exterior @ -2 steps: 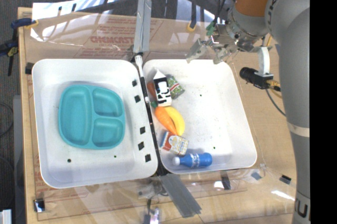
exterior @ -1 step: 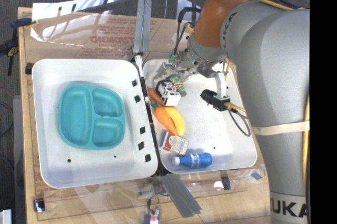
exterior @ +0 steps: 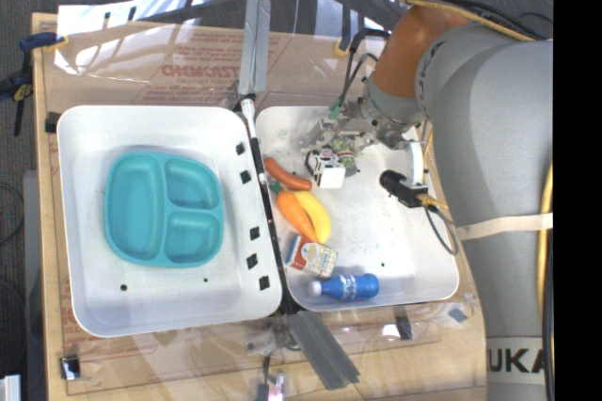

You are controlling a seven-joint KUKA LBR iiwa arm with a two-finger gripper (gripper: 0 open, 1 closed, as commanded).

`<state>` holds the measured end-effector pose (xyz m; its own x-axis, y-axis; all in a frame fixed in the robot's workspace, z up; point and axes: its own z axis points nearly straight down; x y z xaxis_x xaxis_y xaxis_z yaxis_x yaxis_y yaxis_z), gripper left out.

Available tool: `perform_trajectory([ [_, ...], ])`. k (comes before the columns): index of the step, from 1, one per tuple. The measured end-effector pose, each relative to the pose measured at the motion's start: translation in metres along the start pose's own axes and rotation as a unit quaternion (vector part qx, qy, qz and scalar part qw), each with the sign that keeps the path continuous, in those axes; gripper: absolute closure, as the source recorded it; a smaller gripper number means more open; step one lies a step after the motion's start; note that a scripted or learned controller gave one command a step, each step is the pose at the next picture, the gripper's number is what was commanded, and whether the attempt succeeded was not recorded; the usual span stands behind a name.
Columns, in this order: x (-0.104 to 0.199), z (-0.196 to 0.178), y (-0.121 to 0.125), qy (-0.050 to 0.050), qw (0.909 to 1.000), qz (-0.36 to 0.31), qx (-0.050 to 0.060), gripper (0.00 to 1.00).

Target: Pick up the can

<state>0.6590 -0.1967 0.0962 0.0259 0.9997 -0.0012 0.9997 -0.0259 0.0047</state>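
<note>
- From my remote desk, the left bin [exterior: 75,296] carries a teal divided plate [exterior: 165,208] lying flat near its middle.
- Past the divider, the right bin [exterior: 414,272] bears a carrot [exterior: 287,175], a banana [exterior: 307,215] and a small printed carton [exterior: 312,257] along its left side.
- The can [exterior: 344,287], blue with a white end, lies on its side at the bin's front edge, long axis running left to right, just beside the carton.
- The gripper [exterior: 331,160] hangs over the bin's back half beside a white cube with dark marks; I cannot tell whether its jaws are apart or together.
- I judge the coming move turns on this: the can lies well apart from the gripper, toward the front of the bin, past the banana.
</note>
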Motion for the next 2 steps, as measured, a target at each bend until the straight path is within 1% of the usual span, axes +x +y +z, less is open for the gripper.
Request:
perform_trajectory([
  [1,0.002,-0.011,0.001,0.000,1.0000,-0.003,0.000,1.00],
  [2,0.052,-0.094,-0.003,0.000,0.9951,0.099,0.004,1.00],
])
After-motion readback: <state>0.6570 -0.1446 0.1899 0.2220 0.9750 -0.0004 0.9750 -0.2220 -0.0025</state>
